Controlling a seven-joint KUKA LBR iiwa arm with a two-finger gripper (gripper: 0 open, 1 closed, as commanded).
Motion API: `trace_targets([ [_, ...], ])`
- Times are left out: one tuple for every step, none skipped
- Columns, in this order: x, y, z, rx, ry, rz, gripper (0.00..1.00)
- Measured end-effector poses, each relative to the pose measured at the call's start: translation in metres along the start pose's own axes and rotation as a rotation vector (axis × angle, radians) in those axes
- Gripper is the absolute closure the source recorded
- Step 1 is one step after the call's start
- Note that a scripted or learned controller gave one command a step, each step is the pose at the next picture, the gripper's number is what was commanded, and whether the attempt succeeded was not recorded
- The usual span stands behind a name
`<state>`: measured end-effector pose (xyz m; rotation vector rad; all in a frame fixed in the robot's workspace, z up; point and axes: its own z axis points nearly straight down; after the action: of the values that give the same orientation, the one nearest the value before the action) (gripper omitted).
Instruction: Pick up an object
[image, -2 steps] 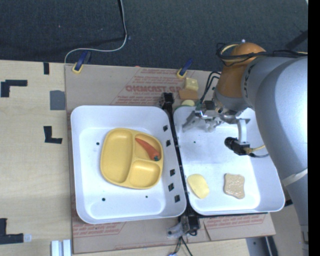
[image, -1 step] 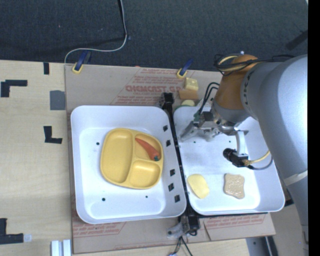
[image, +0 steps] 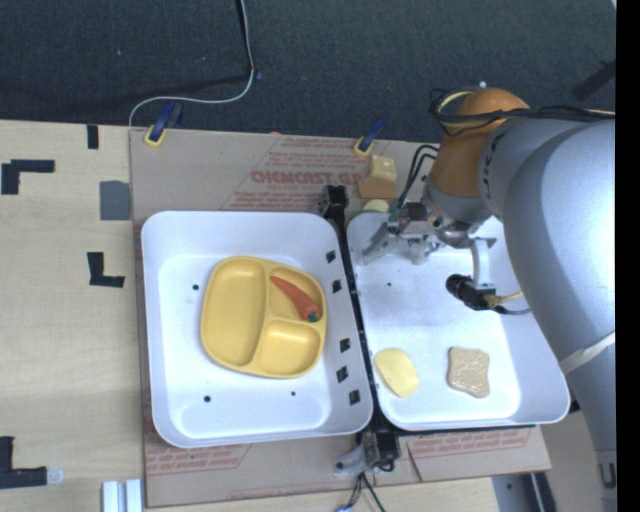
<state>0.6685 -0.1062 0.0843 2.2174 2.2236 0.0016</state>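
Observation:
The left bin (image: 170, 400) bears a yellow divided plate (image: 245, 320) with a red chili pepper (image: 296, 296) lying in its upper right compartment. In the right bin (image: 530, 400), a pale yellow piece (image: 397, 372) lies near the front left and a beige toast-like piece (image: 468, 371) lies to its right. My gripper (image: 385, 240) hangs over the far left corner of the right bin, well apart from both pieces. Nothing is seen held in it.
The grey arm (image: 560, 230) with its orange band (image: 470, 150) covers the right bin's far right side. A tan block (image: 379, 180) and a small pale thing (image: 374, 207) sit on the cardboard behind the bins. Black clips (image: 345, 345) run along the seam between the bins.

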Motion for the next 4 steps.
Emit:
trace_targets([
  [0.001,-0.001,-0.01,0.003,0.0,-0.001,1.0],
  [0.001,-0.001,-0.009,0.003,-0.001,-0.001,0.0],
  [0.005,-0.051,0.0,0.003,-0.001,0.003,0.0],
  [0.007,-0.006,-0.013,-0.001,0.0,0.0,0.0],
])
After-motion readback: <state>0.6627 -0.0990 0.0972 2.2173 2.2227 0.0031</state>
